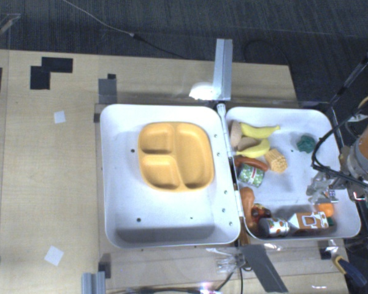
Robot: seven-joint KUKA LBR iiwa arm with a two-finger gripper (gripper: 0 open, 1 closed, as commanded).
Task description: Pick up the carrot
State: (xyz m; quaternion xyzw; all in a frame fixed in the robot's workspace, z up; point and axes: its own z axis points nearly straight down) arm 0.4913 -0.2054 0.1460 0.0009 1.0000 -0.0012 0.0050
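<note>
Seen from above at a slant: pale wooden table (43,195) with two white bins side by side. In the left bin (119,216), only a yellow divided plate (175,155), lying flat near the middle.

In the right bin (291,185), a crowd of small things. Along the far side, two bananas (259,129), one behind the other, and a piece of corn (276,161) just beside them. Further right, a small teal lump (306,143), too blurred to name. Against the bin's left wall, a green-and-white can (252,175), and just nearer than it the carrot (248,196), orange, lying lengthwise along that wall, its near end lost among dark things. Along the near wall, a dark bottle (273,226) on its side and an orange-labelled carton (311,221), ends close together.

Reaching in from the right, the arm (365,161), cut off by the edge, wrapped in a black cable (322,149). Low over the bin's right part, the gripper (324,190), a tangle of metal; open or closed, impossible to tell. Just below it, a small orange piece (324,209); touching or apart, unclear. Well apart from the carrot across the bin.
</note>
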